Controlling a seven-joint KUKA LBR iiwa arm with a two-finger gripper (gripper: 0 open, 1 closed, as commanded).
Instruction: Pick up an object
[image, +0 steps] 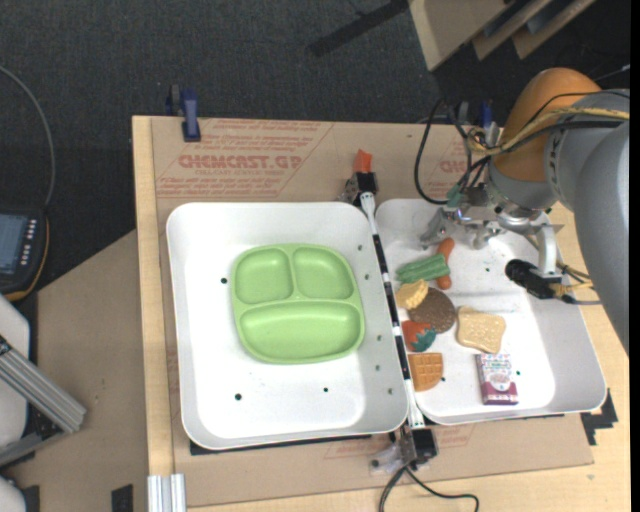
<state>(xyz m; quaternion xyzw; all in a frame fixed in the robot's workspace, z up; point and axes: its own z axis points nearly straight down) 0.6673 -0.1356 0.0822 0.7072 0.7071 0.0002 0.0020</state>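
1. The toy foods sit in my right bin (560, 385), bunched along its left side.
2. A green pea pod (422, 268) lies at the top of the bunch, and a small orange carrot (444, 247) sits just past it at about 1 o'clock.
3. Below the pea pod are a tan cookie (411, 294) and a dark brown round one (435, 312), touching each other.
4. A slice of toast (481, 329) lies at 3 o'clock from the brown round one.
5. An orange waffle (426, 369) sits at 6 o'clock from the brown one, with a bit of red beside it.
6. A small pink box (496, 379) lies at 6 o'clock from the toast.
7. My pincer (470, 228) hangs over the top of the right bin, close to the carrot. I cannot tell how wide it is, or if it has hold of anything.
8. The left bin (200, 350) holds a green plate with three parts (297, 303).
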